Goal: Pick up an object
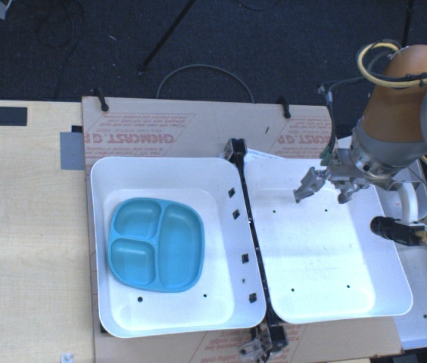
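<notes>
Approach step, nothing grasped. My fingers (325, 186) hang spread and bare over the right bin (380, 297), near its far edge. The blue divided plate (156, 244) lies flat in the left bin (107, 174), toward its left side. Next move, I judge: cross the divider, descend on the plate's rim.

Light-blue plate (155, 244), white bins (221, 308)

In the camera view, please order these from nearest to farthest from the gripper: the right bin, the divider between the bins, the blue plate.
1. The right bin: the gripper hangs over its far part.
2. The divider: to the gripper's left, between the bins.
3. The blue plate: in the left bin, farthest.
</notes>
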`<state>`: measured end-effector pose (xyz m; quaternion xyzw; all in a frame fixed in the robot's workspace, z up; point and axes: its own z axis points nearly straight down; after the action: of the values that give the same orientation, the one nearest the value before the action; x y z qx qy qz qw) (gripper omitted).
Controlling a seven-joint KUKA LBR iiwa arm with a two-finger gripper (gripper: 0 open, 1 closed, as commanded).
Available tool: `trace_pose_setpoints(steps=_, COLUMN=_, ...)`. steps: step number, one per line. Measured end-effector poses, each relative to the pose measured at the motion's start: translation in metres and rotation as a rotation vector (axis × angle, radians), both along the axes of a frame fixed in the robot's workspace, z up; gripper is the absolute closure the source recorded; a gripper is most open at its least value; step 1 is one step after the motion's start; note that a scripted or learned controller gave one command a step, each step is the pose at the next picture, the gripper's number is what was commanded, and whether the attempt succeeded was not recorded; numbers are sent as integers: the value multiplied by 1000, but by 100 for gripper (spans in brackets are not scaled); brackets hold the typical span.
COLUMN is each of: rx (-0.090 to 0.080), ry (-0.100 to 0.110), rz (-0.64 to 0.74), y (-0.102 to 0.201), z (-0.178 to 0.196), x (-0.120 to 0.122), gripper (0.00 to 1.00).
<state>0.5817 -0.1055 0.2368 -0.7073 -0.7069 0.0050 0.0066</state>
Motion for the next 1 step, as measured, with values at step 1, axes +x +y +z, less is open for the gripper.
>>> trace_pose_setpoints(steps=1, rx=-1, ry=-13, rz=2, y=0, z=7, x=2, gripper=0)
